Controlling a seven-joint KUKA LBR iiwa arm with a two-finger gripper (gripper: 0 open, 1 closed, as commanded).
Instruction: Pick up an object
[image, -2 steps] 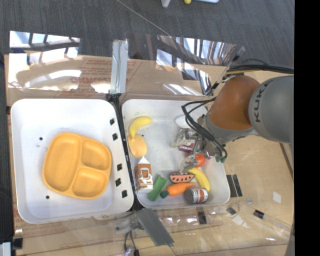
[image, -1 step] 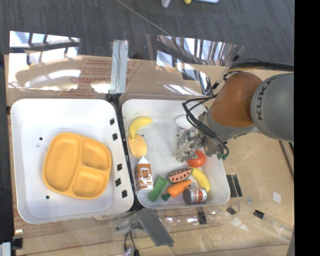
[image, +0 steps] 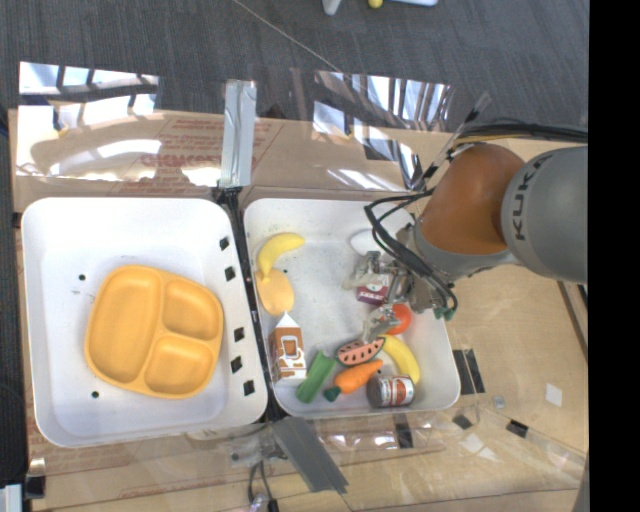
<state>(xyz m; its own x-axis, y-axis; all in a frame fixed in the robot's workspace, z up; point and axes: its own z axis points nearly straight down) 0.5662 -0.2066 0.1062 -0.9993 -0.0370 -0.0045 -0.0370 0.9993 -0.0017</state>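
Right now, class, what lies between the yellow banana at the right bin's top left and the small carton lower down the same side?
In the camera view, a pale yellow lemon-shaped toy sits between the yellow banana and the small orange-and-white carton.

White bins, yellow tray, bright toy food beneath a grey-and-orange arm.

Left bin (image: 50, 300) white, with sectioned tray (image: 153, 329) in golden yellow; right bin (image: 330, 215) white, with yellow banana (image: 278, 248), pale yellow lemon (image: 276, 293), orange-and-white carton (image: 288, 354), green pepper (image: 318, 376), red, black-seeded watermelon slice (image: 361, 350), orange carrot (image: 357, 378), red-labelled silver can (image: 391, 390). Arm (image: 520, 215) grey, banded orange.
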